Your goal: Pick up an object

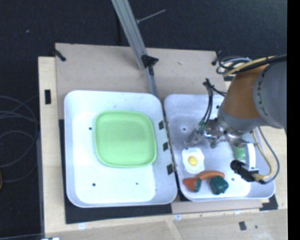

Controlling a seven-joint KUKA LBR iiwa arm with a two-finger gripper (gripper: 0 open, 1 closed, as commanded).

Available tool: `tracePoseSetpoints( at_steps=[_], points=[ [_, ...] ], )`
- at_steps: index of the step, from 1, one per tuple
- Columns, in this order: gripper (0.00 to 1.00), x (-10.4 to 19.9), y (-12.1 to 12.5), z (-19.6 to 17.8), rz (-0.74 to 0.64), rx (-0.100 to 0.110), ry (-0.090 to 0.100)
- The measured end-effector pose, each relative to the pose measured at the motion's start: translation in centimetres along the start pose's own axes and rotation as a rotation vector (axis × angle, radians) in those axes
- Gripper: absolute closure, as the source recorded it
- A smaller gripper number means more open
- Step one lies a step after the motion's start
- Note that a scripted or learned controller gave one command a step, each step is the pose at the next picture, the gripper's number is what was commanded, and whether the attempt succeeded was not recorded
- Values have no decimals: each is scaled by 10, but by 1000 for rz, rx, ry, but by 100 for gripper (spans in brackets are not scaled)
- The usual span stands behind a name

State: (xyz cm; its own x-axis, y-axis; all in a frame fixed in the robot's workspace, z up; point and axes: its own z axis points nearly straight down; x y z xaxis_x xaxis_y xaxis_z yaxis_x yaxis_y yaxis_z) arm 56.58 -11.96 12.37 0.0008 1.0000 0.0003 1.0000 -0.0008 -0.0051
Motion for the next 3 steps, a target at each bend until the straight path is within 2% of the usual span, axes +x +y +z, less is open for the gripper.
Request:
tracePoseSetpoints(
  at_steps=[1,2,3],
  points=[
    [0,-1,0,23,0,-5,-1],
    [100,-1,1,11,2,-9,0],
    [100,-1,1,-52,-1,-11,-1]
  ],
)
